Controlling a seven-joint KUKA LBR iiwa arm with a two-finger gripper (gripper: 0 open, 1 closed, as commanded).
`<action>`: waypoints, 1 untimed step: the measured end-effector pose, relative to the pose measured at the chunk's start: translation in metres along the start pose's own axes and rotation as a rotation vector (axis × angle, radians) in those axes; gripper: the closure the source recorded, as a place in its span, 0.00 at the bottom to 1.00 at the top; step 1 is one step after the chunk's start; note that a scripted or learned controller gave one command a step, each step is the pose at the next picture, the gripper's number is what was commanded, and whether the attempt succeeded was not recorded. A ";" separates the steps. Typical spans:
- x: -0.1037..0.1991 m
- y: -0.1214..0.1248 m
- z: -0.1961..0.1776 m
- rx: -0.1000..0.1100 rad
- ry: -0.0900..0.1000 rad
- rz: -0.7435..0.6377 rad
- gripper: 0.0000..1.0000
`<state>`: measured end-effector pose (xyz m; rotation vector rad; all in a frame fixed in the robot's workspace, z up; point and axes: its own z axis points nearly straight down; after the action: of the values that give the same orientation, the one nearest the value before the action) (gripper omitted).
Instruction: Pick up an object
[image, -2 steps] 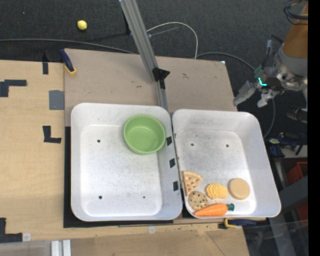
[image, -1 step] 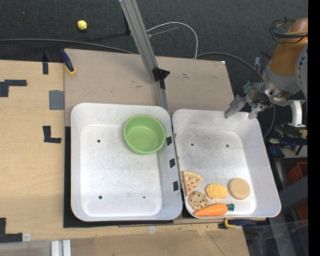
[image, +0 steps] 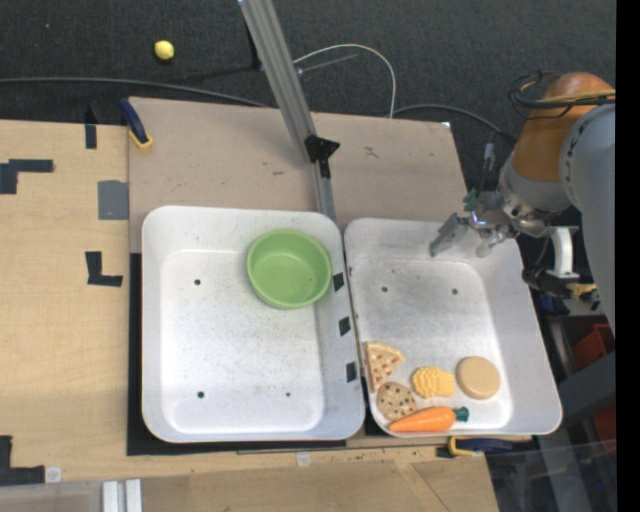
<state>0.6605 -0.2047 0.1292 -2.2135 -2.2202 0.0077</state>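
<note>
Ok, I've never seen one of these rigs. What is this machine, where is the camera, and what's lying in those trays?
One camera looks down at a slant on a bench with two shallow white bins. The grey arm with an orange band reaches in from the right; its gripper hangs over the right bin's far edge, holding nothing. The left bin holds a green bowl. Along the right bin's near edge lie toy foods: a pizza slice, a cookie, corn, a round bun and a carrot.

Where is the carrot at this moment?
The carrot lies in the right bin, along its near edge, just below the cookie and the corn.
</note>
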 end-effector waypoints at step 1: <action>0.001 0.001 0.038 -0.001 -0.001 0.001 0.00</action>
<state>0.6608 -0.2038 0.0913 -2.2154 -2.2199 0.0080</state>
